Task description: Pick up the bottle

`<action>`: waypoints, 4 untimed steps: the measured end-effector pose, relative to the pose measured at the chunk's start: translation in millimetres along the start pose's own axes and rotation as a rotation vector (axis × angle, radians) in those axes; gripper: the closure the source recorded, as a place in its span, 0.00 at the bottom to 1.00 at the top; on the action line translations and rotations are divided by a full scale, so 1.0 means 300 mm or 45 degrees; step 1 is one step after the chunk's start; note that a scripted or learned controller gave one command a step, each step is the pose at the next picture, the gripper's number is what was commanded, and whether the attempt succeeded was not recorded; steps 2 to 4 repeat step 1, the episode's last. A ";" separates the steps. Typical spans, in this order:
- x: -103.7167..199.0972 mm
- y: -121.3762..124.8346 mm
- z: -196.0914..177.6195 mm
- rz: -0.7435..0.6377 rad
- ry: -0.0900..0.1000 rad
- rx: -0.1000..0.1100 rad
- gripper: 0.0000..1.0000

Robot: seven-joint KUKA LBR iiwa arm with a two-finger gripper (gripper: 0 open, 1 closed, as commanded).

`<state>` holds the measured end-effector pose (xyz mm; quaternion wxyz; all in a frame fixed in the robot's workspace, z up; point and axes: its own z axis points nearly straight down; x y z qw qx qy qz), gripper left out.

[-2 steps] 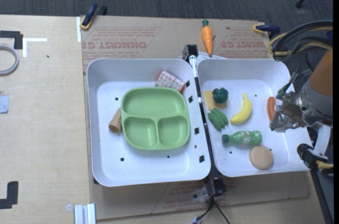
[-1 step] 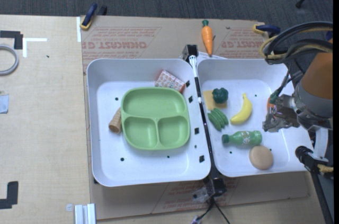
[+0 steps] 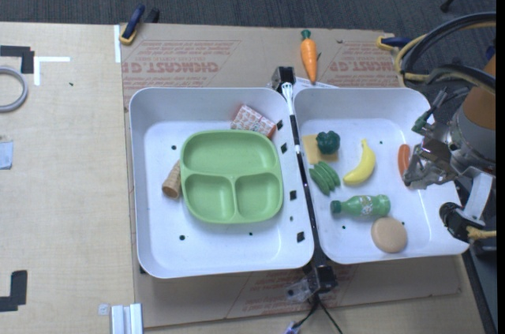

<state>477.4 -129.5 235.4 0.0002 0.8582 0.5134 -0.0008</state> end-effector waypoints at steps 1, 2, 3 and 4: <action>-0.208 0.111 -0.077 0.583 0.000 0.002 1.00; -0.208 0.111 -0.077 0.583 0.000 0.002 1.00; -0.208 0.111 -0.077 0.583 0.000 0.002 1.00; -0.208 0.111 -0.077 0.583 0.000 0.002 1.00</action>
